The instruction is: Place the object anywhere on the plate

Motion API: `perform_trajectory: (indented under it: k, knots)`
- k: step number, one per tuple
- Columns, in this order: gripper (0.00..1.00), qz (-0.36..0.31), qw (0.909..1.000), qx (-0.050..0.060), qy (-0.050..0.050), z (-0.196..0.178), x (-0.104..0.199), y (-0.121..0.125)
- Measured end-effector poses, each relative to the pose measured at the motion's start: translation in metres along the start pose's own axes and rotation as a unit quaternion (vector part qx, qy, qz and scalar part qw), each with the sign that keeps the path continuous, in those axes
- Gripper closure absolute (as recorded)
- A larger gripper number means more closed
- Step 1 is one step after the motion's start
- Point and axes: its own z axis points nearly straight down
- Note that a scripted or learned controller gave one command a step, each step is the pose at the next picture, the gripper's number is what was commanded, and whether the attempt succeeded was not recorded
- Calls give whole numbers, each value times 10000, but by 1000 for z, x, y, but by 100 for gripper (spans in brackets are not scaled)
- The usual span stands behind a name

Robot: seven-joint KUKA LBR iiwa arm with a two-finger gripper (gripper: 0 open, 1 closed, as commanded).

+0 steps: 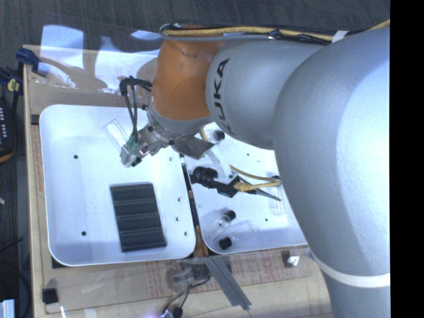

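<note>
1. I am watching the arm (265, 85) reaching in from the right and hanging over the left bin (66, 177); its tool (132, 152) is sitting above the bin floor.
2. I cannot tell how the tool is set.
3. I am taking the dark ribbed slab (137, 216), lying flat in the left bin below the tool, for the plate.
4. The task's object is unclear to me; small dark pieces (225, 229) are lying in the right bin (265, 230).
5. I am reading "KUKA" on the arm.
</note>
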Motion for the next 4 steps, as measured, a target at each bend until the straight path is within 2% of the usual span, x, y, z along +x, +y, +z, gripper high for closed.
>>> perform_trajectory:
  k: [1,2,3,4]
  knots:
    - [100,512,9987,12,-2,70,72,88]
    - [100,-1172,9931,-28,-11,-60,57,132]
    - [100,-1226,9925,16,-5,19,78,87]
    - [100,-762,9971,19,-1,93,85,42]
